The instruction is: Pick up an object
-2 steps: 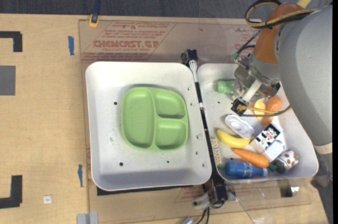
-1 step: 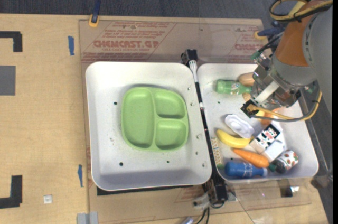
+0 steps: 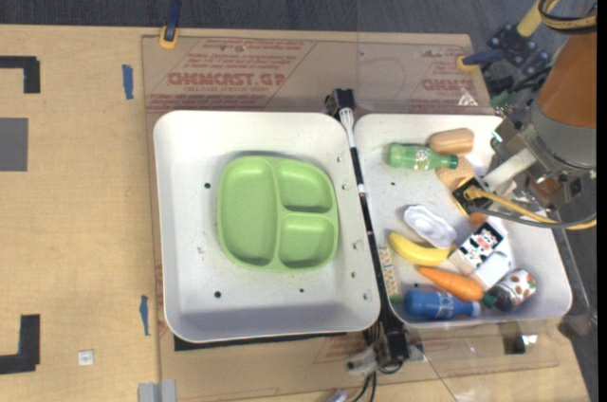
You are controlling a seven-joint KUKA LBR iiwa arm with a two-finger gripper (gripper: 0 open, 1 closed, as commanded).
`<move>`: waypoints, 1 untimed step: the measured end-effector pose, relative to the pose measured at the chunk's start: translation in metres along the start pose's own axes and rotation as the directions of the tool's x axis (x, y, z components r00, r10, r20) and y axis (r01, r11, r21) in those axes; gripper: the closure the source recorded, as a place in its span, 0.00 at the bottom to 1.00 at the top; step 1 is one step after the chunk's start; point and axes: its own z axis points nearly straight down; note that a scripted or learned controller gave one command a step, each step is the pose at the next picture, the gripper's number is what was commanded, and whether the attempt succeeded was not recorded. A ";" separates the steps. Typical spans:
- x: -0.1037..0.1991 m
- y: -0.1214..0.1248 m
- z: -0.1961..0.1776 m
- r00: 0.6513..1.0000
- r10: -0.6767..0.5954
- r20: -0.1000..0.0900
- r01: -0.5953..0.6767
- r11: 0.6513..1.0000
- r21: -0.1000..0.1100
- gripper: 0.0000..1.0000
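The right bin holds several small objects. A green bottle and a tan bread roll lie at its far side. Toward the front are a white crumpled item, a yellow banana, an orange carrot, a blue bottle, a cow-patterned carton and a red-and-white spotted toy. My gripper hangs over the right side of this bin, above and right of the carton, with the grey wrist covering it from above. Nothing shows between its fingers.
The left bin holds a green divided plate. A black rail runs between the two bins. The orange-banded arm comes in from the right over the right bin's far corner.
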 end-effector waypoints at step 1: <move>-0.047 0.055 -0.003 0.993 0.122 0.003 -0.122 0.993 -0.002 1.00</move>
